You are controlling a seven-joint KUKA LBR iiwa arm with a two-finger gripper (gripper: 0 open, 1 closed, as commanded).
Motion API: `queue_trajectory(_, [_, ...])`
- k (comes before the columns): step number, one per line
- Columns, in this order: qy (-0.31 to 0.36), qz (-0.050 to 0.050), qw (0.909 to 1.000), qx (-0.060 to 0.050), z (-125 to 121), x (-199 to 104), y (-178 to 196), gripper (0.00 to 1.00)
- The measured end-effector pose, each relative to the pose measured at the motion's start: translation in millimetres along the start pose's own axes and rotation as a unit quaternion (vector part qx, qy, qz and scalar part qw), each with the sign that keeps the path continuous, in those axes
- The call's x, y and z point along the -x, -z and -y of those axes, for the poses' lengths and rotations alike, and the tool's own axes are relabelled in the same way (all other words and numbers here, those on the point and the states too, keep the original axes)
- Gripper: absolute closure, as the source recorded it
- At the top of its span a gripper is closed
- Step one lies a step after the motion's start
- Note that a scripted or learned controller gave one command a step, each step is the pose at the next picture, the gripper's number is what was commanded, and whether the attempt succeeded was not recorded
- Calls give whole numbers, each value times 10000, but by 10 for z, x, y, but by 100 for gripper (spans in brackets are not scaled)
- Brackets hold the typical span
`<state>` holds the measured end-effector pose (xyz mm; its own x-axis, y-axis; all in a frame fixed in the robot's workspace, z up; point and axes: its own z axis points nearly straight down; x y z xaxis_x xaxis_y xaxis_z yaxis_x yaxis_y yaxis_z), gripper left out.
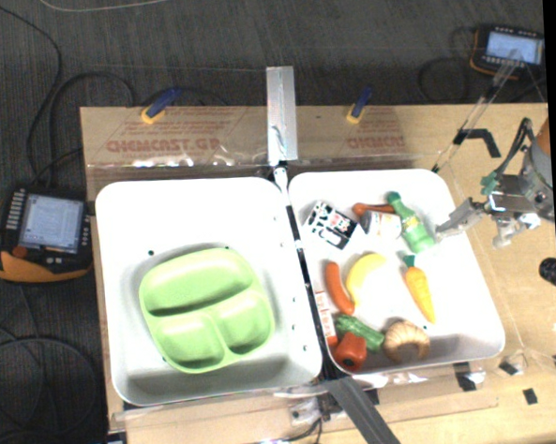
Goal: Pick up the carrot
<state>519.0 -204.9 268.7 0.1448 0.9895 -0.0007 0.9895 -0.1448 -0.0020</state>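
- The gripper [452, 223] hangs at the right bin's [469, 280] right rim, toward its far corner, one grey finger reaching in over the white wall. From here I cannot tell whether it is spread or closed; nothing sits in it.
- The carrot [419, 292] lies inside the right bin, nearer the front than the gripper and a little further in from that rim. So the move I'd expect is a short reach in and toward the front, then down.
- Its long axis runs roughly front to back with a slight slant: green top toward the back, orange tip toward the front. A grasp across its width looks the natural one to me.
- Just behind the carrot's green top stands a green bottle [410, 225], which is also the thing nearest the gripper.
- Left of the carrot, close by, is a banana [364, 272]; in front of the tip sits a brownish rounded item [405, 338]. Bare white floor is to the carrot's right.
- Further left lie a red sausage-like piece [337, 288] and a black-and-white patterned box [331, 222].
- The floor is smooth and shallow, so the carrot could slide or roll if nudged.
- The left bin [119, 235] holds a green divided plate [206, 307].
- The bench [530, 342] stands on dark carpet with cables about.
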Motion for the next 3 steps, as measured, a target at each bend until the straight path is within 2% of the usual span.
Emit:
queue_trajectory(1, [1025, -5, 9947, -2, -230, 24, -1017, 0])
queue_trajectory(2, [1838, -1, 9829, 49, -95, -26, -1797, 0])
queue_trajectory(3, [1837, 5, 9830, 74, -111, -31, -1695, 100])
